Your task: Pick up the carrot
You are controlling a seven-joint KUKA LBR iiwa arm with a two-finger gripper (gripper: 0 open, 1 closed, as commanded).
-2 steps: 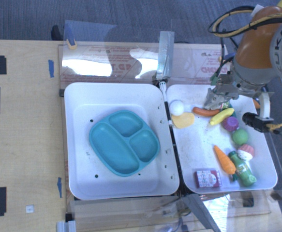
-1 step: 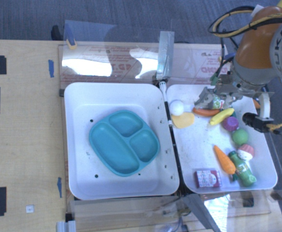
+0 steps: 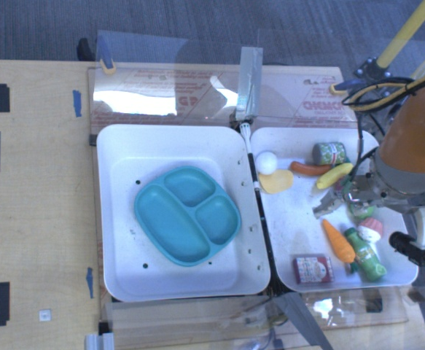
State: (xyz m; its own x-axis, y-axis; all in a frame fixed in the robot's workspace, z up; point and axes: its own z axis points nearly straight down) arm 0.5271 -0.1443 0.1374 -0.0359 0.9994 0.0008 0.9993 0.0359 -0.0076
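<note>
The small orange tapered carrot [image 3: 338,241] lies unlifted in the lower right of the frame on the right white bin's [image 3: 292,217] floor, just below the gripper [image 3: 336,199], whose jaws appear open and empty.

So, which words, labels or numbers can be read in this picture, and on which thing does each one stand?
None can be read.
Red print on the clear panel behind the bins: mirrored and blurred.
Label on the green can: too small.
Label on the red packet: too small.
Label on the green bottle: too small.
</note>
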